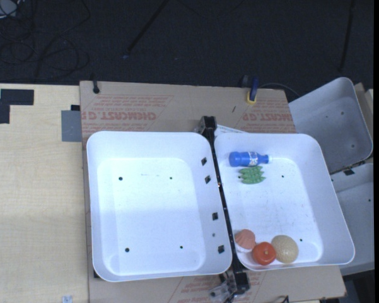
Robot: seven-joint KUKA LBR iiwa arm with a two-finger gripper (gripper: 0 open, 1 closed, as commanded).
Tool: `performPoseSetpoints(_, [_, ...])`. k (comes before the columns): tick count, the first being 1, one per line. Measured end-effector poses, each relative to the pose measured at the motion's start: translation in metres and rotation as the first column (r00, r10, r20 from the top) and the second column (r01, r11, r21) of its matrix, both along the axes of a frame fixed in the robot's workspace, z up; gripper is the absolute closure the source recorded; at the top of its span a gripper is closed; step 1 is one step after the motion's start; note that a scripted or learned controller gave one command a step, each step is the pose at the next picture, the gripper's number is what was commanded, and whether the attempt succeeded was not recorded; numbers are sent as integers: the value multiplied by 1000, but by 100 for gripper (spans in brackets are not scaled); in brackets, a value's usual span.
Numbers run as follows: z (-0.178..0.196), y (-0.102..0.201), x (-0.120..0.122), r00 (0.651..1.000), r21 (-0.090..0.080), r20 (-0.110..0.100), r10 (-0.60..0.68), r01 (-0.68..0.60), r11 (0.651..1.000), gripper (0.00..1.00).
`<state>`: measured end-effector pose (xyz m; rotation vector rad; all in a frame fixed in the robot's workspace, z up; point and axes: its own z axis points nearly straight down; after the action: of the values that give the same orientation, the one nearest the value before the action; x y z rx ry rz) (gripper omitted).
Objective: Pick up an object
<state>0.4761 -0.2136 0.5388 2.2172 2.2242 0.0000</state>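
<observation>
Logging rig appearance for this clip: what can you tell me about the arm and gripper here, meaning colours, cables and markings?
I can't describe arm or gripper colours, cables or markings from this frame. At the right side, where the arm reaches in, there is a pale grey panel with rounded corners and a few small dark holes. It sits just beyond the right bin.

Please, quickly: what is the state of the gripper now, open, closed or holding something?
Gripper: cannot be told. The blue bottle and the red ball lie in the right bin.
</observation>
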Motion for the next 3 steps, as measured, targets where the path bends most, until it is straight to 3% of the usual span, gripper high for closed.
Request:
performPoseSetpoints(1, [-1, 0, 0, 1000, 1, -3, 3, -3, 1000, 0])
performPoseSetpoints(2, [8, 1, 1, 1000, 1, -4, 8, -8, 1000, 100])
performPoseSetpoints(3, [8, 1, 1, 1000, 2, -5, 9, -9, 1000, 0])
